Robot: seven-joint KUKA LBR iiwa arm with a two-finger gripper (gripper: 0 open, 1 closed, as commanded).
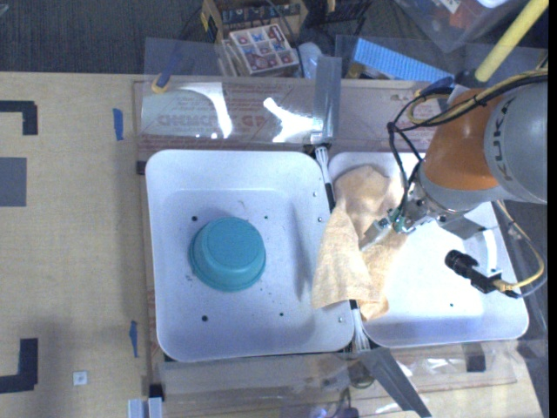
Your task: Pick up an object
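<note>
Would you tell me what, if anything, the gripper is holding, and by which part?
It cannot be told: the gripper sits right at the beige cloth, near its right edge, but a grasp isn't visible.

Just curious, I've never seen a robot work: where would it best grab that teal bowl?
The teal bowl sits upside down in the left bin, so probably from straight above, with one finger on each side of its rounded wall: no rim or handle faces up.
</note>
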